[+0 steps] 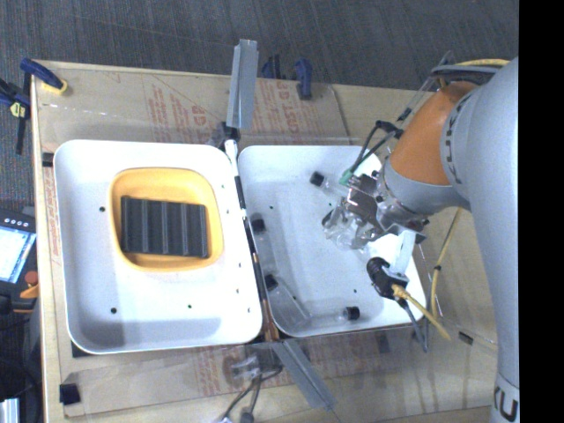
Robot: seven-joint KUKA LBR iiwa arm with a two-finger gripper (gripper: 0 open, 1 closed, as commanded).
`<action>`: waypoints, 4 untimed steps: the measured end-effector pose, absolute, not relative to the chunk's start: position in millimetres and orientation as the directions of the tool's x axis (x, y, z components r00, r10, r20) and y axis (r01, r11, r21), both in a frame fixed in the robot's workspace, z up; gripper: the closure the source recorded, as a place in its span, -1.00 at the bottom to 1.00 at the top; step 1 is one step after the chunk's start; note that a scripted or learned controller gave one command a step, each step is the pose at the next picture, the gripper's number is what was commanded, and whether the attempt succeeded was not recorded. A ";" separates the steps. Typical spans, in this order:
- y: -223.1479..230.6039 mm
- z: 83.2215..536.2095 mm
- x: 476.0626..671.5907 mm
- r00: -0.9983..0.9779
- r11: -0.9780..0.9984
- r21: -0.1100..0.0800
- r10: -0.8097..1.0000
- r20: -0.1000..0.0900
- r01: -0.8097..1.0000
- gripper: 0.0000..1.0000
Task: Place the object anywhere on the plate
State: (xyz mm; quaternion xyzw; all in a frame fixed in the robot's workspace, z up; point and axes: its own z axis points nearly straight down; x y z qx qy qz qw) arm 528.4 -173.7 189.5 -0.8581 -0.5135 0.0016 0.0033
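— Where's the thing to be placed?

— Over in the left bin (88,311). A dark ribbed block (165,227), lying flat on the yellow plate (132,183), well inside the rim, with yellow showing all round it, broadest along the top.

— And the plate itself?

— Sitting in the upper middle of that bin, a little nearer the far wall than the near one.

— Gripper anywhere close?

— No, well apart. Hanging over the right bin (295,263), in its upper right part, on the other side of the wall between the two bins. Gripper (351,223) clear and glassy-looking, pointing down and to the left.

— Open or closed?

— Cannot tell; too pale and blurred against the white floor. Nothing seen gripped in it either.

— Anything else on that side?

— A few small black bits (317,179) scattered over the right bin's floor, one just up and left of the gripper, others by the dividing wall and near the front edge. Too small to make out further.

— The arm?

— Grey arm (480,139) coming in from the right, orange band (423,144) just above the wrist, thin cables looping round it.

— The bench?

— Brown bench (150,104) under both bins, a blue clamp (304,76) on the far edge.
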 end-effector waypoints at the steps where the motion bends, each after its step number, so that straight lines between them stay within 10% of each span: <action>1: -96.1 220.0 511.4 0.372 -0.372 -0.007 0.928 0.000 0.928 1.00; 3: -17.8 200.3 598.1 0.045 -0.045 -0.004 0.999 0.002 0.999 1.00; 4: -18.6 200.4 598.0 0.046 -0.046 -0.004 0.999 0.001 0.999 -1.00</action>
